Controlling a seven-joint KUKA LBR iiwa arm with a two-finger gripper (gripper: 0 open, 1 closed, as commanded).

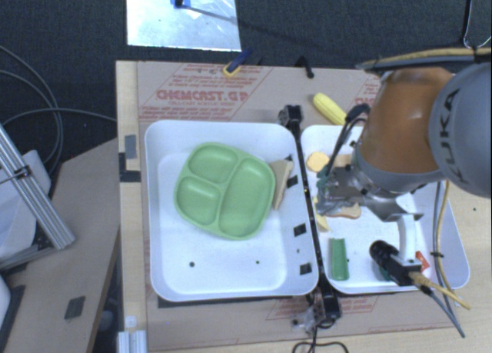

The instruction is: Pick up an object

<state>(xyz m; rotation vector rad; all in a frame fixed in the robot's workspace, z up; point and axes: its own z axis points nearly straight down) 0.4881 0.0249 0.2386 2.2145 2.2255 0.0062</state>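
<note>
Nearest in the right bin [360,271] is a small green block [338,258], lying flat w/ nothing touching it. Just behind it the hand [332,194] sits low over the bin's left side, right on top of a flat tan piece [350,212] that pokes out from under it. Can't tell if the hand is wide or narrow bc the arm's body covers it from this angle, so no idea whether it's got anything.

My guess is the tan piece is the target. It looks like toy food, so prob light, stiff and a bit slick. Since it's lying flat, I'd pinch across its short edges rather than top-down on the face, otherwise it'll likely skid along the bin floor.

Further back there's a round yellow bit [317,162] near the divider, and a long yellow thing [329,109] at the far rim. The left bin [223,267] has a green divided plate [225,190] w/ a tan wedge [282,178] touching its right edge. Both are well apart from the hand.
</note>
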